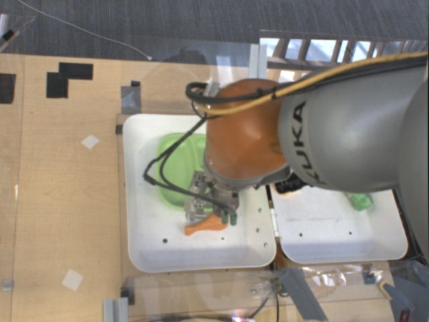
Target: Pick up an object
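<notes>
- A pale wooden bench (60,200) with a few black squares and small taped markers carries two shallow white bins side by side; dark carpet runs beyond its far edge.
- Nearest the camera, the left bin (154,250) shows its smooth moulded plastic floor, dotted with small drain holes, and a rounded front rim.
- On that floor lies an orange object (206,225), small, tapered and carrot-like, its long axis roughly left to right and slightly tilted.
- The gripper (213,210) hangs directly over the orange object's right end, touching or just above it. How wide the jaws stand I cannot tell; metal hardware and a green-tipped part crowd the spot.
- My judgement: the coming grasp turns on whether the jaws straddle the object's narrow width across its long axis.
- Behind the gripper sits a green object (175,163), broad, rounded and glossy like a plastic dish, partly under the wrist, with a black cable looping over it.
- The right bin (348,243) holds a small green item (360,201) near the arm's grey housing.
</notes>
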You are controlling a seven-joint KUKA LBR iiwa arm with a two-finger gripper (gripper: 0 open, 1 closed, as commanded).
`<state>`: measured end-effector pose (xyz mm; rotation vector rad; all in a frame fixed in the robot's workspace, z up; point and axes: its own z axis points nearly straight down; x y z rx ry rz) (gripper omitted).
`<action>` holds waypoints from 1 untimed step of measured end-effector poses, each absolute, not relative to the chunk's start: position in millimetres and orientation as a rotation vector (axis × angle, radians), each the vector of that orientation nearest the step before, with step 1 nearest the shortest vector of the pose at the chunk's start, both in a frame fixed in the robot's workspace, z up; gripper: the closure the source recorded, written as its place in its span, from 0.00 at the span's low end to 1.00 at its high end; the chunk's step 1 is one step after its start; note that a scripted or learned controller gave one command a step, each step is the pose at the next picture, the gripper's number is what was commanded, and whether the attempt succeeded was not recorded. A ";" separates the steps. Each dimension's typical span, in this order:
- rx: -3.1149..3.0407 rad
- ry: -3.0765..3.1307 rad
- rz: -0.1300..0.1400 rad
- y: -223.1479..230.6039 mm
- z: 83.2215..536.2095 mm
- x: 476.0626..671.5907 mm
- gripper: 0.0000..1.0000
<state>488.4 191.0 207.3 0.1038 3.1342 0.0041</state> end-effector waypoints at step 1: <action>0.810 3.032 0.005 204.9 198.0 487.3 1.00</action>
